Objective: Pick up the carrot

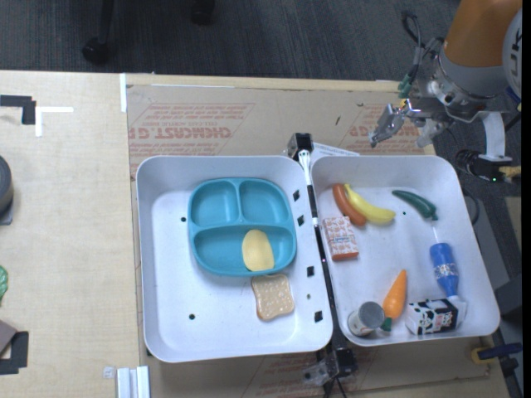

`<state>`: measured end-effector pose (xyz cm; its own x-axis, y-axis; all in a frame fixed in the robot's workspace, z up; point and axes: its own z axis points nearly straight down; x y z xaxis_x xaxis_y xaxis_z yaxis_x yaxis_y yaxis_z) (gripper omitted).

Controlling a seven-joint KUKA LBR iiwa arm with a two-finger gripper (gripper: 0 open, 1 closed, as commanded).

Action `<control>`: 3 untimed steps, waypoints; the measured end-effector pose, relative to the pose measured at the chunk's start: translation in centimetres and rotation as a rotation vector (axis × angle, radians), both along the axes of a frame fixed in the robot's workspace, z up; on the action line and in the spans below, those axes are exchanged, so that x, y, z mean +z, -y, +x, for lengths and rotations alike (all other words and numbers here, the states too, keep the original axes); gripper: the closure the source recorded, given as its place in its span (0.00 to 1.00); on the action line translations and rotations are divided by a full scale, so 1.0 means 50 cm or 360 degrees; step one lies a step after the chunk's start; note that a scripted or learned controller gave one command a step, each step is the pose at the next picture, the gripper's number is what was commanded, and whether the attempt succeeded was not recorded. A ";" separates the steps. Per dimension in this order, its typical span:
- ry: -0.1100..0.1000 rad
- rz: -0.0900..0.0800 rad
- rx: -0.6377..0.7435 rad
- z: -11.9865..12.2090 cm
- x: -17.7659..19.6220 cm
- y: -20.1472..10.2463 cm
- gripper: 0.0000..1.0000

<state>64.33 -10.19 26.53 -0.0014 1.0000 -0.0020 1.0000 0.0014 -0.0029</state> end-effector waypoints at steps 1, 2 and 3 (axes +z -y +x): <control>-0.0001 0.0001 0.0117 -0.138 -0.067 -0.035 0.00; 0.0003 0.0003 0.0512 -0.239 -0.199 0.021 0.00; 0.0004 0.0004 0.0710 -0.326 -0.348 0.055 0.00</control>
